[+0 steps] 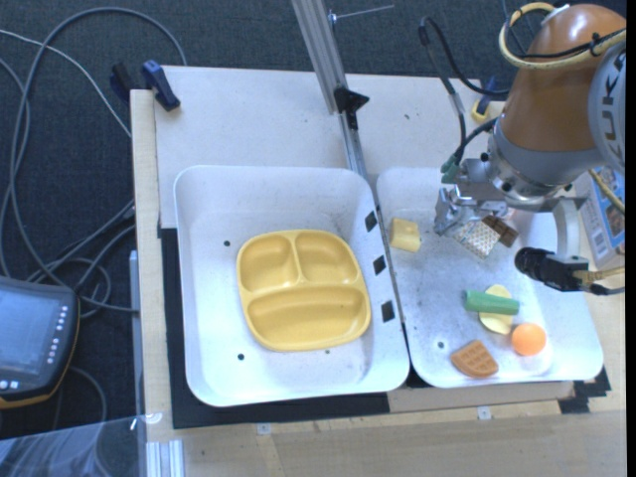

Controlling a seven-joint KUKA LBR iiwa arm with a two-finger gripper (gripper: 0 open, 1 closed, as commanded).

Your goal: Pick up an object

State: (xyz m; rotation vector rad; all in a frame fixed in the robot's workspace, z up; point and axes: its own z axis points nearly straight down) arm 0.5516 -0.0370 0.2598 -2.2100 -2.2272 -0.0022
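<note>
The gripper [459, 210] is hovering in the right bin [586, 361], with a tan-and-brown patterned block [487, 235] lying just beside it — touching or apart, I cannot tell, nor how far its fingers are spread.

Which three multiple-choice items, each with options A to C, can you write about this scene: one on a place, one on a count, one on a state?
1. Where is the yellow divided plate?
A. in the left bin
B. in the right bin
C. on the floor

2. How many compartments does the plate have?
A. one
B. three
C. six

3. How is the gripper placed?
A. over the left bin
B. low over the right bin
C. outside both bins

Answers:
1 A, it lies flat in the left bin.
2 B, two small above one long.
3 B, it hangs over the right bin beside a brown patterned object.
</note>
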